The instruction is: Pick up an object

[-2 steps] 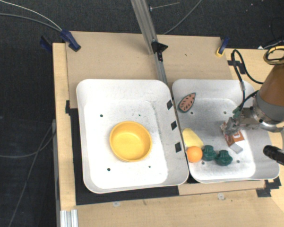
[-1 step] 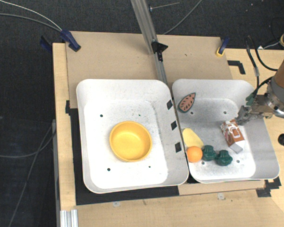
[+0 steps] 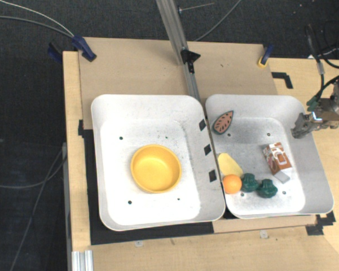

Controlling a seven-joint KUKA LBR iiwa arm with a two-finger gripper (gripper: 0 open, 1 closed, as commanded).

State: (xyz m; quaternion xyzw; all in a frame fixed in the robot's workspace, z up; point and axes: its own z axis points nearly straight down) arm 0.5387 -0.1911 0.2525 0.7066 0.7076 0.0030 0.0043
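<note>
From here I judge the pick has not started, so the job now is choosing a target and lining up over it. The right bin (image 3: 310,199) holds all the small pieces: a red-and-white box (image 3: 277,158) right of centre, a green toy (image 3: 258,186) low in the bin, an orange ball (image 3: 232,183) touching a pale yellow piece (image 3: 229,164) near the bin's left wall, and a brown leaf-shaped piece (image 3: 223,121) at its upper left. The left bin (image 3: 110,208) holds a yellow bowl (image 3: 155,167) near its middle.

I would go for the box. It lies nearest the arm, stands apart from its neighbours, and its flat sides should give the jaws something square to close on. The ball looks likely to roll away, and it is crowded by the yellow piece and the green toy. I would bring the jaws over the box's middle, turn the wrist so they span its narrow width, then come straight down.

The gripper (image 3: 302,127) sits at the right edge of the frame, over the right bin's upper right rim, just up and right of the box. The wrist reaches in from the right with cables trailing above it. Nothing is between the jaws that I can see, but I cannot tell whether they are parted or closed.

The bins sit on the counter (image 3: 130,66).
</note>
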